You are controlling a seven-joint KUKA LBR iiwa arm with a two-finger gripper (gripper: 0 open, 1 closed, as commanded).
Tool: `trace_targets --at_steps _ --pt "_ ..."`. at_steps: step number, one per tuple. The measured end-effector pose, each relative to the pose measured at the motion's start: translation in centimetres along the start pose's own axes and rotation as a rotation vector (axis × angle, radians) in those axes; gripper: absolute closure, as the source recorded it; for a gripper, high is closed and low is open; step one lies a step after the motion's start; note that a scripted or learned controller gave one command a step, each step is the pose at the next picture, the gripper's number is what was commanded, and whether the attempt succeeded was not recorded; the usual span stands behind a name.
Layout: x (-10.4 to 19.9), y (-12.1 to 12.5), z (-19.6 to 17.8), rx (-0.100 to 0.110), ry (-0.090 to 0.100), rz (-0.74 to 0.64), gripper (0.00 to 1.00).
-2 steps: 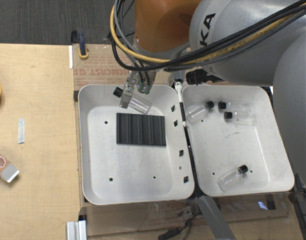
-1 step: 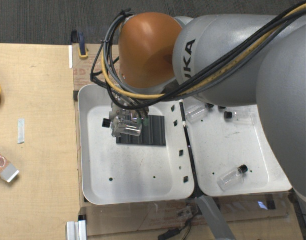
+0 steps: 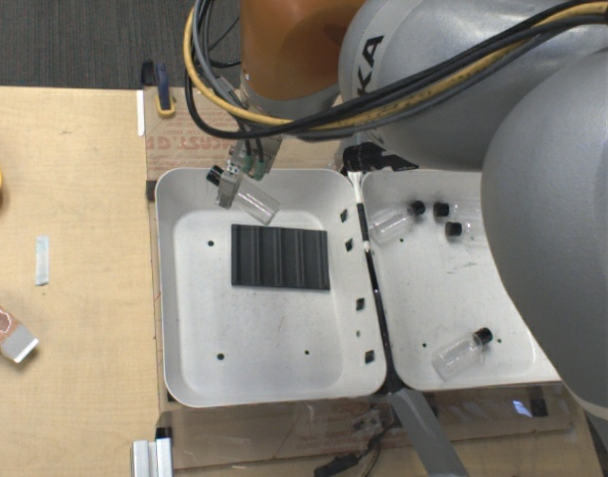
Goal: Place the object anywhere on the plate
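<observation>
A black ridged plate (image 3: 280,256) lies flat in the back half of the left bin (image 3: 190,366). A clear vial with a dark cap (image 3: 252,204) sits tilted at the bin's back left corner, just behind the plate's far left edge. My gripper (image 3: 250,164) hangs directly over the vial's upper end, reaching down from the orange-banded wrist. The arm's bulk hides how the gripper meets the vial, and I cannot tell whether the vial is lifted or rests on the bin wall.
The right bin (image 3: 542,371) holds several clear vials and small black caps, among them one vial (image 3: 461,353) near the front and one (image 3: 388,227) at the back left. The wooden bench (image 3: 76,187) to the left carries small loose items.
</observation>
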State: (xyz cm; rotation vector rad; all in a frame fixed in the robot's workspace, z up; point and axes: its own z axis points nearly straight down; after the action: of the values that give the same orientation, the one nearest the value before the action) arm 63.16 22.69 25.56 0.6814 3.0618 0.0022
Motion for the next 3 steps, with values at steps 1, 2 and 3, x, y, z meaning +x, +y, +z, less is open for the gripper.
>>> trace_targets --at_steps 1,2,3 --pt "3.0 -1.5 1.6 0.004 0.006 -0.200 1.00" --pt "9.2 -4.1 -1.9 0.003 0.005 -0.144 1.00" --pt "-1.7 0.8 13.0 0.000 0.002 -0.363 1.00"
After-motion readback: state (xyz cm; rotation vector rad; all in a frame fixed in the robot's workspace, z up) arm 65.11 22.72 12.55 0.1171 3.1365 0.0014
